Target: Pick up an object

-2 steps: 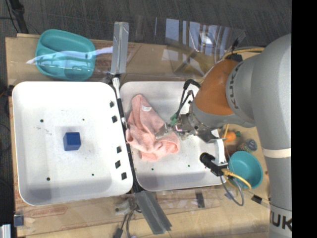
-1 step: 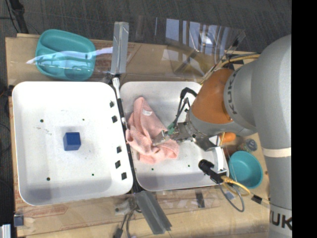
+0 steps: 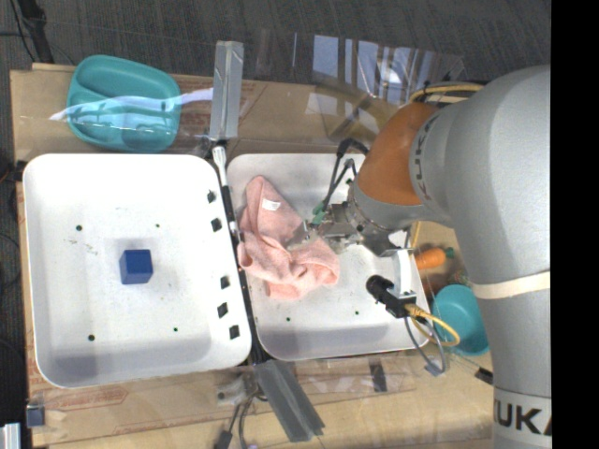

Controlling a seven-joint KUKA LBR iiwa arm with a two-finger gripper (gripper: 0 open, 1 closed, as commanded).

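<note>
Grey arm [image 3: 487,204] with an orange band reaches in from three o'clock, wrist bent downward, pincer [image 3: 314,227] pointing toward nine o'clock.

We see a soft, matt pink cloth [image 3: 281,241] crumpled in the right bin [image 3: 309,340], both bins of smooth white plastic, a glossy blue block [image 3: 137,266] in the left bin [image 3: 56,279], and the bench's [image 3: 281,96] bare wood along its far edge.
</note>
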